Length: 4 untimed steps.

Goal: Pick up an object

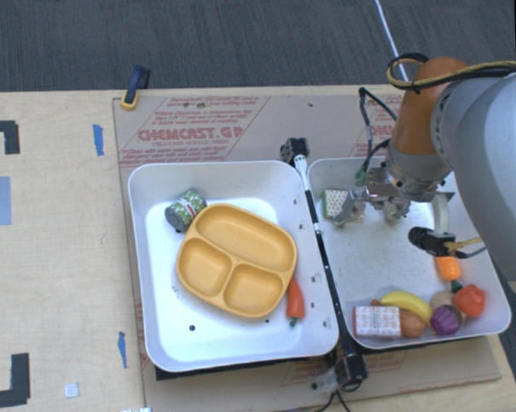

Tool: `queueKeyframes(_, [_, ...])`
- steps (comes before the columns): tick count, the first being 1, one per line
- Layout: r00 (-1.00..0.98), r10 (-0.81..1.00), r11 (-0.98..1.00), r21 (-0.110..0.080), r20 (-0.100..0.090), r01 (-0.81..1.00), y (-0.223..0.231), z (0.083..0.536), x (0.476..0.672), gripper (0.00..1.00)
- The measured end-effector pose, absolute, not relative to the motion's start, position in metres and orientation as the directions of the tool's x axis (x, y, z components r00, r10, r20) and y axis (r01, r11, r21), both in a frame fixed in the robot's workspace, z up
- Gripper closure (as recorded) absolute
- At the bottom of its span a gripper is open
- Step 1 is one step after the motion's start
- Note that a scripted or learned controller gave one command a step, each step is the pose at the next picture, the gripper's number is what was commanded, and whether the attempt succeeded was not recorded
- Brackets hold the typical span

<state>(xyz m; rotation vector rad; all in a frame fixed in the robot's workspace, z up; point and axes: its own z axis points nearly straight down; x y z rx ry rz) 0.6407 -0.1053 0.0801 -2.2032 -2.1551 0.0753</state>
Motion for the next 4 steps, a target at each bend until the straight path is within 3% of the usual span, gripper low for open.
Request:
queueKeyframes(1, [0.028, 1.000, -0.027, -0.097, 0.003, 0.995, -0.103, 0.079, 0.647, 0.00])
queueKeyframes(2, [0.026, 1.000, -0.025, -0.098, 0.011, 0.995, -0.107, 0.080, 0.648, 0.00])
queueKeyframes(3, [0.024, 1.000, -0.023, -0.096, 0.009, 0.995, -0.107, 0.090, 0.649, 1.00])
queueKeyframes(4, [0.000, 1.000, 0.000, 0.000, -0.001, 1.000, -0.161, 0.134, 0.646, 1.00])
